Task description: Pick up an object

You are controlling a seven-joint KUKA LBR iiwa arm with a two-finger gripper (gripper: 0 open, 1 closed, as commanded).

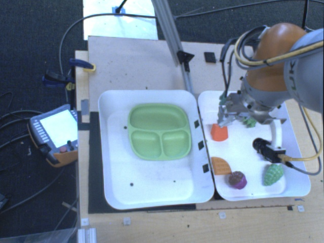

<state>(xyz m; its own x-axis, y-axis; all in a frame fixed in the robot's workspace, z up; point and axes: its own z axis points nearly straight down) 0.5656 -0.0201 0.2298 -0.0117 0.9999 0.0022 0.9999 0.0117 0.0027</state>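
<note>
My gripper (224, 117) hangs over the back left part of the right bin (304, 184). Directly below its tip and touching it in the view is a small orange block (219, 132); I cannot see whether the block is gripped. Further toward the front of this bin lie a tan-orange slice (220, 165), a purple fruit-like piece (237, 179) and a knobbly green piece (273, 174). A small green item (249, 121) peeks out from behind the wrist.
The left bin (116, 186) holds a green divided plate (159, 131). A slanted metal pole (169, 24) crosses the bench behind the bins. A handheld pendant (53, 134) lies off the bench at left.
</note>
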